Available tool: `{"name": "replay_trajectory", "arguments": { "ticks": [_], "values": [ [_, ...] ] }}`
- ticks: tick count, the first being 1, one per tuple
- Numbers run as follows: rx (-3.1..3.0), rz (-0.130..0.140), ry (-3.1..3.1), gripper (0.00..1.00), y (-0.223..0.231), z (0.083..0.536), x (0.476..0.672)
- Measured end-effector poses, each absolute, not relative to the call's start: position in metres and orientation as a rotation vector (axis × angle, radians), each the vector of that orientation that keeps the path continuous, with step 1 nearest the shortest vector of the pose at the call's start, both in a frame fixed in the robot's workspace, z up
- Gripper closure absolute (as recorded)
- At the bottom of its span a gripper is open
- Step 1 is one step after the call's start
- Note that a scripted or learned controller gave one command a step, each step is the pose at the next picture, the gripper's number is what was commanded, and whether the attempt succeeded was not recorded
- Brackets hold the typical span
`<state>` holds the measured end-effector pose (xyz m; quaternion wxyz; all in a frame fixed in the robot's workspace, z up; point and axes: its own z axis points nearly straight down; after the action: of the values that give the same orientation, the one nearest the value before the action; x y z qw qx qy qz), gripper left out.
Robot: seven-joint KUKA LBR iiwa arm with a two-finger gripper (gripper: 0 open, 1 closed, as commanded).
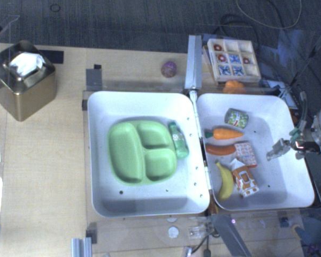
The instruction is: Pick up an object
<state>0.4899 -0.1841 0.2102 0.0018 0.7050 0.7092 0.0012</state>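
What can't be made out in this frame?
- Gripper: small and blurred in the camera view at the right bin's edge; finger state unreadable.
- Arm: cut off by the frame's right edge.
- Green bottle: label too small to read.
- Small cartons: print too small to read.
- Gold box contents: a white glare patch, unidentifiable.

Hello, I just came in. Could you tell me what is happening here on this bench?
A robot arm reaches in from the right over the right bin. Its end effector hangs near that bin's right side with nothing visible between its fingers. The carrot, banana, sausage, small can and two small cartons lie untouched in that bin. The left bin holds a green divided tray and a green bottle.
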Motion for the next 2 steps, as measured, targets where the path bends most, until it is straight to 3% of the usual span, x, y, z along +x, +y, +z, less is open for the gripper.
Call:
{"name": "replay_trajectory", "arguments": {
  "ticks": [1,2],
  "values": [
    [2.048,0.012,2.367,0.0,-0.136,0.09,0.547],
    [2.042,0.018,2.362,1.0,-0.136,0.103,0.55]
  ]
}}
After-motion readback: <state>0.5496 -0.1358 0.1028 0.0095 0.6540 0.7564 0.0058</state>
